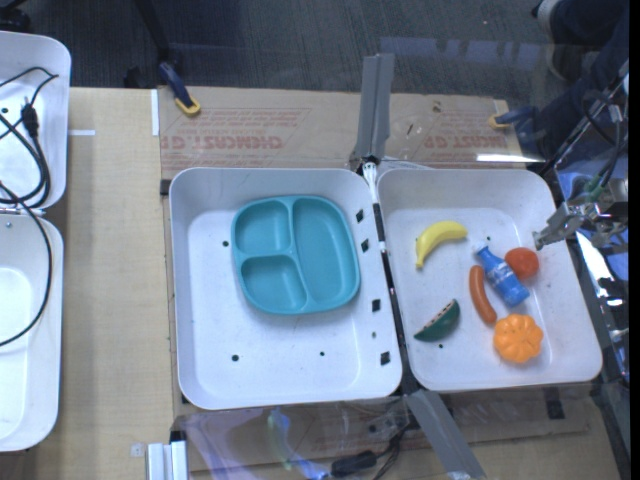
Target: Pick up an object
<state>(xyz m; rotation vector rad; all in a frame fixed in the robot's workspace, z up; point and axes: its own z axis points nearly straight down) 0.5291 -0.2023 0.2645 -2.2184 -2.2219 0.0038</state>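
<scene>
Pincer (556, 230), state I cannot tell, hovering at right bin's (440, 373) three o'clock rim: crowded tomato (522, 262), bottle (502, 276), sausage (482, 295) risking a slipping grasp.

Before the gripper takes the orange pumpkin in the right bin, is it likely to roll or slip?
The pumpkin looks round and ribbed, so it may roll if nudged. Its surface seems smooth plastic, probably slippery. It lies close to the sausage, which might shift too.

Both bins (190, 268) white in front of me. Teal divided plate (296, 254) in one. In the other: yellow banana (438, 239), blue bottle (500, 275), red-orange tomato (522, 262), orange-red sausage (482, 295), orange pumpkin (518, 338), green-rinded watermelon slice (438, 322). Desk (110, 268) pale wood.
</scene>
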